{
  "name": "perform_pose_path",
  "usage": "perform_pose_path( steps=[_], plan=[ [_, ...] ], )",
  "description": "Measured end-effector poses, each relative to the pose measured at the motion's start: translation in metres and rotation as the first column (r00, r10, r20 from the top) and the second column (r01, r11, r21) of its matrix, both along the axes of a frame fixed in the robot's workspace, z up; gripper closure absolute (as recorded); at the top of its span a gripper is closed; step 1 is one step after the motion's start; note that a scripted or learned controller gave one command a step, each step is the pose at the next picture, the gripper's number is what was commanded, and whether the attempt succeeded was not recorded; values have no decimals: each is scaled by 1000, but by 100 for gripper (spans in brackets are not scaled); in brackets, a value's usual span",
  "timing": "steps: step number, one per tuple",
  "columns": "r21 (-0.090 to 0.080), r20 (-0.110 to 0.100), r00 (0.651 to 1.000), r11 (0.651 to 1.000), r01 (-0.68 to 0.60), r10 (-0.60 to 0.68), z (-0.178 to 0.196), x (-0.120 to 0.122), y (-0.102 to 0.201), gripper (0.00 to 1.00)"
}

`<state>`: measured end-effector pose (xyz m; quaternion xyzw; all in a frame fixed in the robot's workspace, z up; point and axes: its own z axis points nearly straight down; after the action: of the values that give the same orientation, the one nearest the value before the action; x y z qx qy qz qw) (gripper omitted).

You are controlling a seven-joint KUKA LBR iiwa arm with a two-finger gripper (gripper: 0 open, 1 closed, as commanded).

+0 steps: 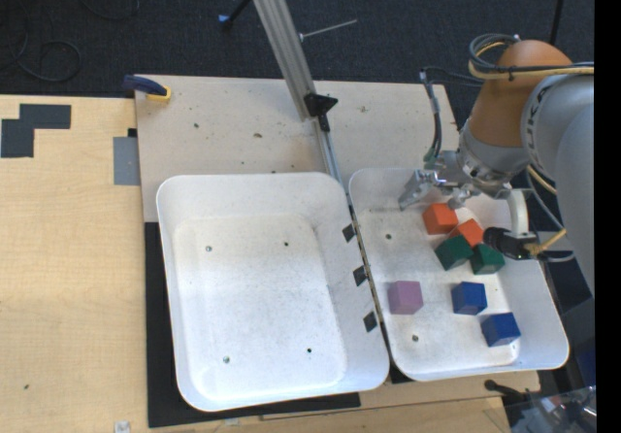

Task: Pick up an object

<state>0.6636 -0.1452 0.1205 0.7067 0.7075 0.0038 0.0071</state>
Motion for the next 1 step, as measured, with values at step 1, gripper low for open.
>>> perform_pose_path(
  steps=[1],
  plan=[
    [-2,5,1000,1000,0,0,-1,2,0,0]
  ],
)
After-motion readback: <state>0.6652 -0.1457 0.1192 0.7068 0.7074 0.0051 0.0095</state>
